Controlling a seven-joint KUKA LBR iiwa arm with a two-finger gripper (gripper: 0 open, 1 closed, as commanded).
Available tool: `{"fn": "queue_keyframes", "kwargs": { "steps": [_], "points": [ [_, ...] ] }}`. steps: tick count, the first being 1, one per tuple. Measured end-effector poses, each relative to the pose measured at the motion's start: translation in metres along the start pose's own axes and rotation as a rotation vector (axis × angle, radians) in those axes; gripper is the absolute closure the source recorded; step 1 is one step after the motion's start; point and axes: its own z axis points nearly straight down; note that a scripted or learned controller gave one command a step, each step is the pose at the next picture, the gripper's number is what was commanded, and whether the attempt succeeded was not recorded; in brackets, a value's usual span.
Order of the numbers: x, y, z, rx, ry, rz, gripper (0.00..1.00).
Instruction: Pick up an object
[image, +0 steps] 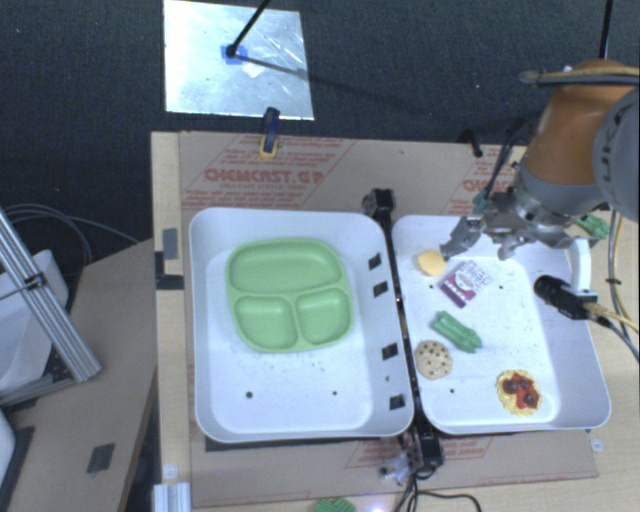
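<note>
Down at the lower right of the frame, a little toy pizza (518, 391) sits nearest us in the right bin (590, 400), with a toy cookie (433, 359) to its left and a green pod-shaped toy (457, 331) just above that. Higher up lies a purple-and-white packet (465, 281), and beside it a yellow piece (431, 263) near the bin's upper left corner. The hand (487, 238) hovers spread over that packet, holding nothing. That packet looks light, thin and crinkly, likely slippery; pinching across its narrow width seems wisest. Over in the left bin (215, 400), a green divided tray (290, 294) rests flat.
</note>
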Motion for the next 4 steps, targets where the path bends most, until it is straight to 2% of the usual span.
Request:
{"fn": "queue_keyframes", "kwargs": {
  "steps": [1,2,3,4],
  "points": [
    [-0.049,-0.002,0.130,0.005,-0.002,0.005,0.00],
    [-0.046,0.001,0.112,-0.003,-0.001,0.002,1.00],
    [-0.046,0.001,0.113,-0.003,-0.001,0.002,0.00],
    [-0.034,0.042,0.125,0.070,-0.009,0.017,0.00]
  ]
}}
